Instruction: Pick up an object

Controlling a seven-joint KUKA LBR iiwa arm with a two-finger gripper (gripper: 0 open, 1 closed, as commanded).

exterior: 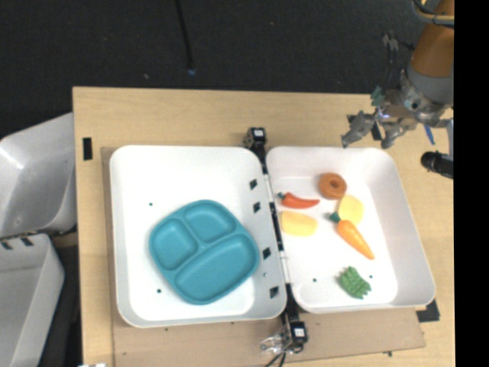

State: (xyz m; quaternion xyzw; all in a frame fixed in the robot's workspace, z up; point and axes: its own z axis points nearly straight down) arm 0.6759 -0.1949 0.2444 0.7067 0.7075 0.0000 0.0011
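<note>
A pale wooden tabletop (92, 113) is sitting against a dark floor, carrying 2 shallow white bins side by side. The left bin (130, 174) is holding a blue divided plate (202, 251). The right bin (397, 228) is holding an orange ring (332, 185), a red chili pepper (298, 201), 2 yellow pieces (299, 223), a carrot (354, 238) and a green leafy piece (354, 282). No readable writing is showing. The pincer (374, 132) is hovering over the tabletop just beyond the right bin's far rim, its fingers spread apart and gripping nothing. The toy foods are lying nearer the camera than the pincer, apart from it; the orange ring is closest.
</note>
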